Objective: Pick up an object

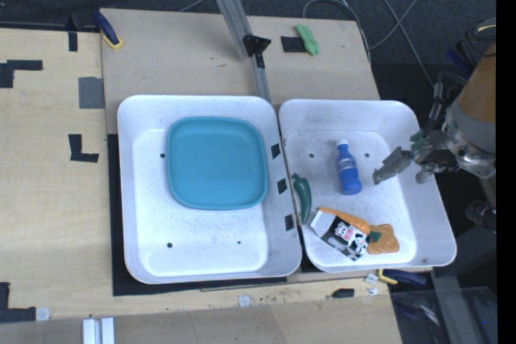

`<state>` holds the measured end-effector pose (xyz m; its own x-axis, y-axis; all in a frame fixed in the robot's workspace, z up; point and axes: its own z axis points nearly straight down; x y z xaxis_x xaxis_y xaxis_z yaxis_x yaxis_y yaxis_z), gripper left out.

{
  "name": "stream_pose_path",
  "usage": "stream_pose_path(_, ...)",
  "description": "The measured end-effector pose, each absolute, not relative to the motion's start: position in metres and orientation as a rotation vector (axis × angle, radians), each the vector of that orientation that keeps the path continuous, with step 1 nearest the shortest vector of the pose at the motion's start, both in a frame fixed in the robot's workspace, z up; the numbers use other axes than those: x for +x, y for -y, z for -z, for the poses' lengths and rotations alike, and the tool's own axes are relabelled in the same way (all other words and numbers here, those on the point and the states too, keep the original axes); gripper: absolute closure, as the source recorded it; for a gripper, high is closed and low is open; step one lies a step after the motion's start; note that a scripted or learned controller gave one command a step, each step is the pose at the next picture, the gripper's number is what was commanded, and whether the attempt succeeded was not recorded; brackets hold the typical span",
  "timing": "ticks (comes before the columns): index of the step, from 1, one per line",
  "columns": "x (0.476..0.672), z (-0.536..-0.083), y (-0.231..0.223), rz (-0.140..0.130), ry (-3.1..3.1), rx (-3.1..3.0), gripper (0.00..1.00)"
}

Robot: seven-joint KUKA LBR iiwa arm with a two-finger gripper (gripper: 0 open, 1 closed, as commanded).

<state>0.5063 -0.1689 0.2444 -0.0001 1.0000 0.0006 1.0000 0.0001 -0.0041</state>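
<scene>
Wooden surface bearing two white bins. Blue bottle lying in right bin, just left of tool. Tool parted, holding nothing, poised at right rim. Approach step, probably; next, shifting over bottle, lowering, closing.

Plate in left bin; bottle in right bin

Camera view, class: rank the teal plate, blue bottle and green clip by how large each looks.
1. Teal plate, clearly largest.
2. Blue bottle.
3. Green clip, somewhat smaller than the bottle; it lies farther from the camera, so this last gap is less certain.
</scene>
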Motion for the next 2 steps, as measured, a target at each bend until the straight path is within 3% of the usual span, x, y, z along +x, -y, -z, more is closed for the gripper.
stream_pose_path(2, 0.503, -0.159, 0.17, -0.004, 2.219, -2.218, 0.0)
